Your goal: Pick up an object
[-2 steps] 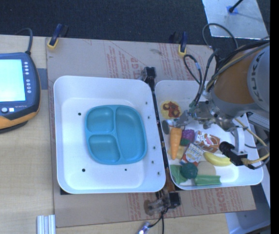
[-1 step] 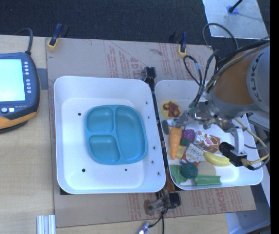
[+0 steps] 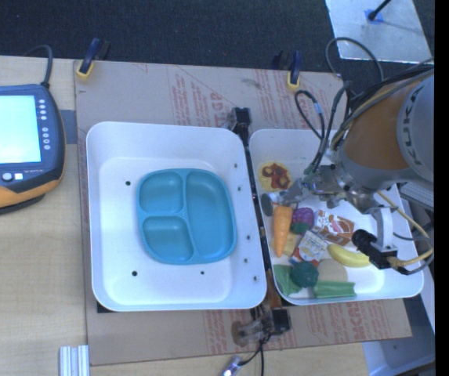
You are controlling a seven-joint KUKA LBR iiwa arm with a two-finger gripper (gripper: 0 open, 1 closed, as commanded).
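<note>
We see a bench covered with brown cardboard [image 3: 208,92], clamped at its top edge, with dark floor across the top of the frame. A teach pendant [image 3: 12,143] sits at the far left. The left bin [image 3: 106,210] holds a blue divided plate [image 3: 185,214]. The right bin [image 3: 404,288] holds toy food: a carrot [image 3: 282,227], a banana [image 3: 348,255], green pieces at the bottom. The gripper [image 3: 326,182] hangs over that bin's upper middle; whether it grips anything, we cannot tell.

1 fixed camera above the bench [image 3: 28,288] looks down (at a slant) on 2 bins [image 3: 99,210]
</note>
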